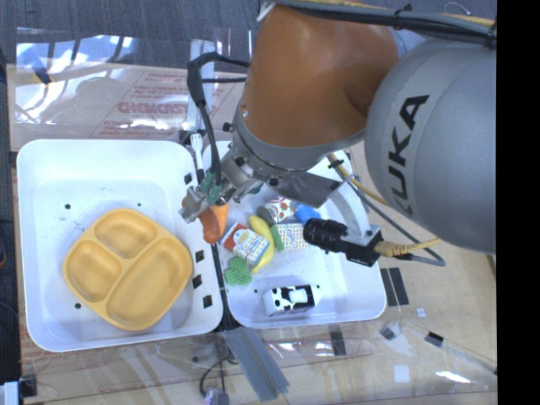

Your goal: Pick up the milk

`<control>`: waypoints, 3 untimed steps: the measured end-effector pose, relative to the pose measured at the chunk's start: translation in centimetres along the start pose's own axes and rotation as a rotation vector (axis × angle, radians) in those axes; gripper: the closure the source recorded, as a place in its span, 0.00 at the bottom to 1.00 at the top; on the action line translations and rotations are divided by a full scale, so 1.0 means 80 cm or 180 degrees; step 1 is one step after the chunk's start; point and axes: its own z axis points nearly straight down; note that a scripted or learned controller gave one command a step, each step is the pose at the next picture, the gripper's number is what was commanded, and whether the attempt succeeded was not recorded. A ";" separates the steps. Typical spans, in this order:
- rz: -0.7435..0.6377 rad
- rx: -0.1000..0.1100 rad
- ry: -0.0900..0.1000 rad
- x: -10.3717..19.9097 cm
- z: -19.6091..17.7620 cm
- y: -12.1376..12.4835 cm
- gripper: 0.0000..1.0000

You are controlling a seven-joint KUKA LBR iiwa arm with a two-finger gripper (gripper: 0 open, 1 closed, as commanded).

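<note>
Yellow plastic makes up the divided plate (pixel 126 268) in the left bin (pixel 34 226), toward seven o'clock. Behind it at eleven o'clock lies a clear sheet (pixel 143 104) with faint reddish print, too blurred to read. Near centre, the tool (pixel 202 199) hangs at the bins' shared edge, just above an orange carrot-like toy (pixel 218 220); whether it is clenched or released, I cannot tell. In the right bin (pixel 371 306), toy foods cluster: a small printed box (pixel 251 245), a banana (pixel 263 236), something green (pixel 238 270). The milk (pixel 289 298), a little white carton with black cow patches, lies on its side at six o'clock, apart from the cluster. It looks light, stiff and smooth; a grip across its narrower flat sides seems best. "KUKA" reads on the grey arm (pixel 439 142) at two o'clock.
</note>
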 end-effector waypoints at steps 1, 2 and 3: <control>-0.0997 0.0011 0.0004 0.022 0.117 0.013 1.00; -0.1557 0.0009 0.0007 -0.093 0.236 -0.060 1.00; -0.2399 -0.0004 -0.0009 -0.100 0.013 -0.063 1.00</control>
